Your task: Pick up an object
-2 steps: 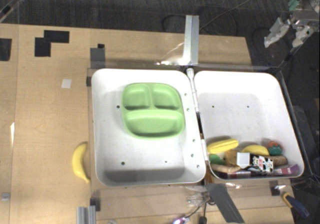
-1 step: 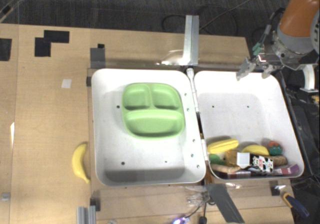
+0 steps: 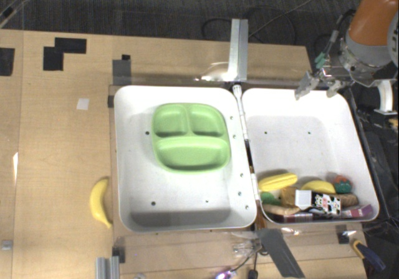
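A heap of small objects lies along the front edge of the right bin [image 3: 312,128]: a yellow banana-shaped piece [image 3: 278,181], another yellow piece [image 3: 318,186], a white block [image 3: 303,198], a black-and-white box [image 3: 326,203] and a small red and green item [image 3: 341,180]. A green divided plate [image 3: 189,135] rests in the left bin [image 3: 134,165]. My gripper [image 3: 317,86] hovers over the back edge of the right bin, far from the heap. Its fingers are spread, with nothing between them.
A yellow banana [image 3: 100,201] lies on the bench outside the left bin's front left corner. A metal post [image 3: 239,50] stands behind the seam between the bins. Cables run behind the bench and down the right side.
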Robot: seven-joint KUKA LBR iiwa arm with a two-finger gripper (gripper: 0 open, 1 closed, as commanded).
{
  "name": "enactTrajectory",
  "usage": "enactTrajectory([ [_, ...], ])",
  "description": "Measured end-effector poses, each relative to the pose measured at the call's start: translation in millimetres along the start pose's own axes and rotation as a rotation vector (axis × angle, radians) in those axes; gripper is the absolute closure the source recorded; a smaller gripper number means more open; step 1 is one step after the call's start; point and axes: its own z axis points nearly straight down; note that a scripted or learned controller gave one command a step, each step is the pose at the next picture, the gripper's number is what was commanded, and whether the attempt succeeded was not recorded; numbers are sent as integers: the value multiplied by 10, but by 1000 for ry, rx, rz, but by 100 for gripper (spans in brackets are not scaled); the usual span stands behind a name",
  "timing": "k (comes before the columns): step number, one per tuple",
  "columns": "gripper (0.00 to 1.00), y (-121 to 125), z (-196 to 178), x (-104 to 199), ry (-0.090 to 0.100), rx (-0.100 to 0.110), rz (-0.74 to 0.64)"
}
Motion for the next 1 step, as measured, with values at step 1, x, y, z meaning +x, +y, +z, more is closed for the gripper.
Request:
enactTrajectory([
  [1,0,121,876,487,1,0,-125],
])
